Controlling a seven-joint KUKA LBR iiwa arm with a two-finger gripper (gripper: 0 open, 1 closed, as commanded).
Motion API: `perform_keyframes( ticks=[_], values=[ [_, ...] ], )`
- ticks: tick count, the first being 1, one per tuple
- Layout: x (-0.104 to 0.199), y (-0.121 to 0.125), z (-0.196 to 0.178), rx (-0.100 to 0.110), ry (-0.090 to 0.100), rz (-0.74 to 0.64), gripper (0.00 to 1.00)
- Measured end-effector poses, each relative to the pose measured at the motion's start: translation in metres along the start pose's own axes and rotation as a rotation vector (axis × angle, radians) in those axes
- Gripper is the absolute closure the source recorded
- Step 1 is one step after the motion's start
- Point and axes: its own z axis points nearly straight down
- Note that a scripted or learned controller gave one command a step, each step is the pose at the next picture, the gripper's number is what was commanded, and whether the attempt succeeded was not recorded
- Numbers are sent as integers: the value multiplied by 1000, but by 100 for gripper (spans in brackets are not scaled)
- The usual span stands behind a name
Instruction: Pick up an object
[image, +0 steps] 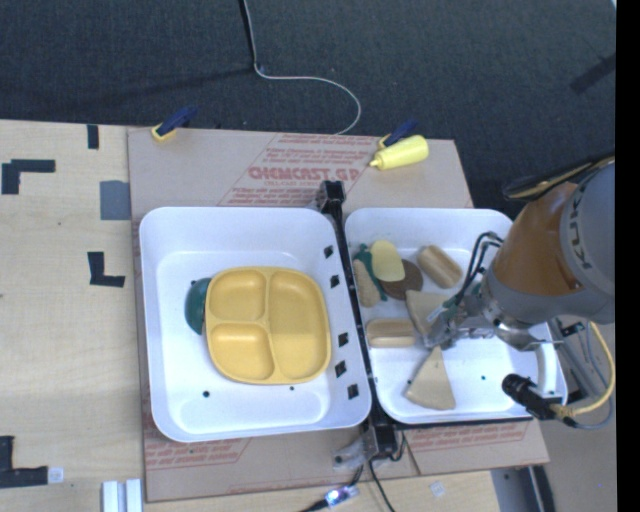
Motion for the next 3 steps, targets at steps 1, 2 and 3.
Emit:
perform_keyframes(
  ticks=[1,2,3],
  values=[
    [0,-1,-42,-6,-3,2,100],
    [-6,1,-103,-9,-4,1,100],
    [-6,1,-122,-4,-2,1,100]
  ],
)
